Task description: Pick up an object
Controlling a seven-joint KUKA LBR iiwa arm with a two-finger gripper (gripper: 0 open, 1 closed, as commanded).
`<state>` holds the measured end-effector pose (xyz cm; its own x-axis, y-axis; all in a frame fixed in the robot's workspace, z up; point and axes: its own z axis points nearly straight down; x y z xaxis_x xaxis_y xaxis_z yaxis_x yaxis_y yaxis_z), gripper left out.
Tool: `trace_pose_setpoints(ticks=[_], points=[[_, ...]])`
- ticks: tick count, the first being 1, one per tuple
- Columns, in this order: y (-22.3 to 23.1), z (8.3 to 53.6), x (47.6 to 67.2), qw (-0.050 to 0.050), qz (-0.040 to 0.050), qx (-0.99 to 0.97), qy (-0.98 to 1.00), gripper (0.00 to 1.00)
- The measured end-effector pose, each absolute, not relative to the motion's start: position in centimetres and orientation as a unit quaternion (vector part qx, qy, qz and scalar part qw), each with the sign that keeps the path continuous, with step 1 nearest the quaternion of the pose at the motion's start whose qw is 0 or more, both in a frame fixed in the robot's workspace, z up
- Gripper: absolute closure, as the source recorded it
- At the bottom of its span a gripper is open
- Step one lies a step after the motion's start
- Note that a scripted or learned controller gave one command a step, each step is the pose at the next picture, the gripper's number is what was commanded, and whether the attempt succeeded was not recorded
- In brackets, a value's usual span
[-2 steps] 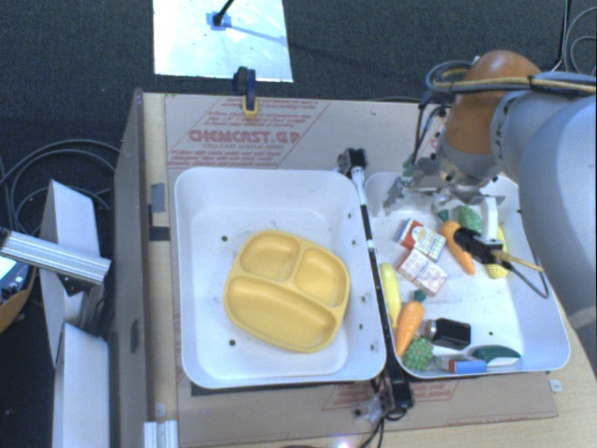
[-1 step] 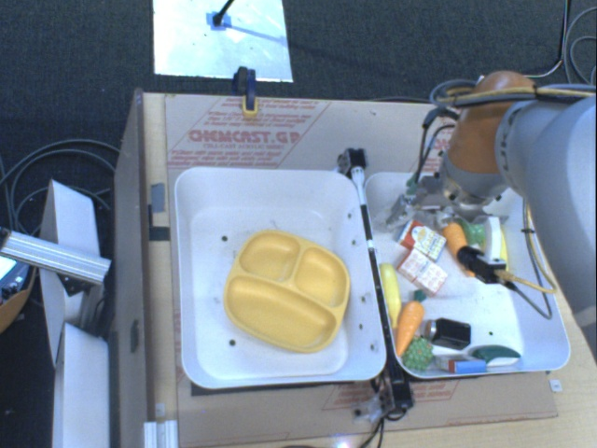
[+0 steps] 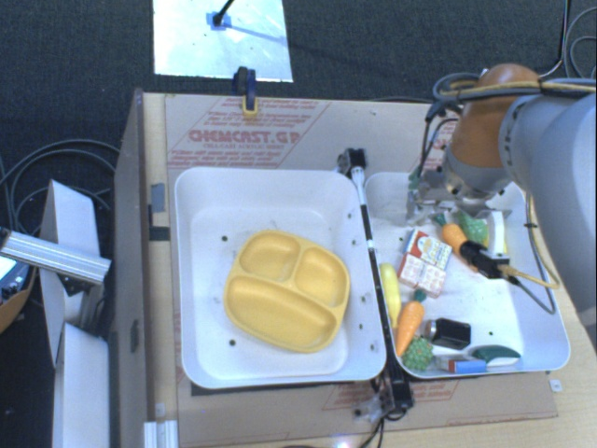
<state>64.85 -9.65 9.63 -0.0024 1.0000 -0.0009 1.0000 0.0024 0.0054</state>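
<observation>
Camera view: we can't tell the end effector [image 3: 431, 205] state, it sits at 12 o'clock in the right bin [image 3: 546, 343] over a tight clutter, so the carrot [image 3: 456, 236] beside it may slip.

The grey arm [image 3: 550, 147] reached in from the right of the view, its thick final link slanting down and leftward over the right bin [image 3: 387, 189]. The orange band [image 3: 485, 124] sat above the wrist, over that bin's far edge. Below it the gripper [image 3: 431, 208] hung low inside the bin's far left part, near the wall shared with the neighbouring bin.
</observation>
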Motion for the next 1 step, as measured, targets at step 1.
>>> trace_pose_setpoints(ticks=[1], points=[[-9.64,9.58,64.83,0.002,0.0014,0.706,0.708,0.0]])
